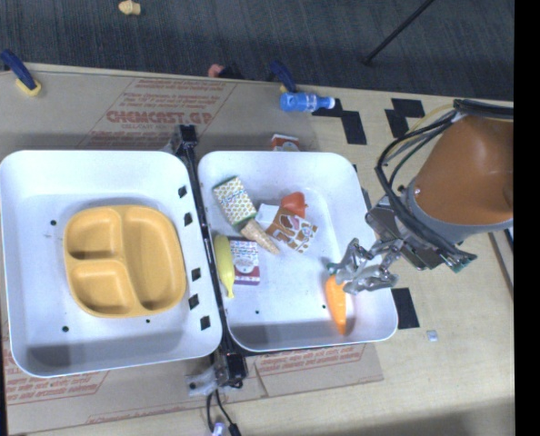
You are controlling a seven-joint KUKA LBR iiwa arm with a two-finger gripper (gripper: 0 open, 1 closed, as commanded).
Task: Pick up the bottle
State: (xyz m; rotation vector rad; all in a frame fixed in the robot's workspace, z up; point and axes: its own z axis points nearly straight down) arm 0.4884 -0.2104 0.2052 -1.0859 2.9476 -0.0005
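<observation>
The gripper (354, 275) hangs low over the right bin (365, 184), fingers open, holding nothing, just above the carrot (338, 305). The bottle (304, 103) lies far off on the bench. Next, it must reach there.

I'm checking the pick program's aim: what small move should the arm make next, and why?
Probably lift and travel toward the far edge of the bench. The gripper hangs low in the right bin, just above the carrot, while the blue bottle lies outside both bins, on the cardboard beyond the right bin's far rim.
</observation>
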